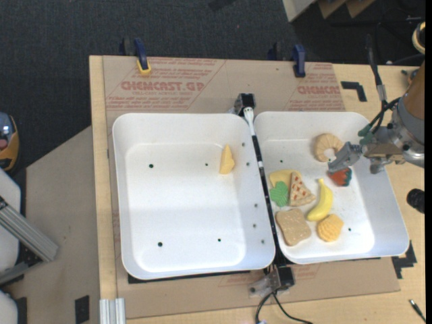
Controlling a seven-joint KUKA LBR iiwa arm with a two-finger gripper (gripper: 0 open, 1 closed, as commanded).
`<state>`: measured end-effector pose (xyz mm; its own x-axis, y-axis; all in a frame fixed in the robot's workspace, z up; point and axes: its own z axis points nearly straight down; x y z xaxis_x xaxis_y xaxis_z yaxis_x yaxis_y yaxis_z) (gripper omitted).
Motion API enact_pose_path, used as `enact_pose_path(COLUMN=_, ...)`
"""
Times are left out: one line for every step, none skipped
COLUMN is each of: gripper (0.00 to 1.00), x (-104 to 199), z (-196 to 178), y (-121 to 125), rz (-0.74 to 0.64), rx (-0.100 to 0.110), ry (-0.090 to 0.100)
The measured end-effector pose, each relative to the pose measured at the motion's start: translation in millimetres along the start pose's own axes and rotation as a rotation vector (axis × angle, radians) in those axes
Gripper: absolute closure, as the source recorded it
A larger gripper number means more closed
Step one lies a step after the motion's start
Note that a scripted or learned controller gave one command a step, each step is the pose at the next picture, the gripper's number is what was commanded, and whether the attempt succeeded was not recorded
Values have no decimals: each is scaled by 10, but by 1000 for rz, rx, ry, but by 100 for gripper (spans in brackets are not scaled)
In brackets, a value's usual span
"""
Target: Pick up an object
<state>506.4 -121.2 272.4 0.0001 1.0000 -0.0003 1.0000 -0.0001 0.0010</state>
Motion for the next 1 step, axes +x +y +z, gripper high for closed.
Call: enact_pose_path(gripper=0, x=34, z=1268, y=229, rz=-1, rx=10, ry=2)
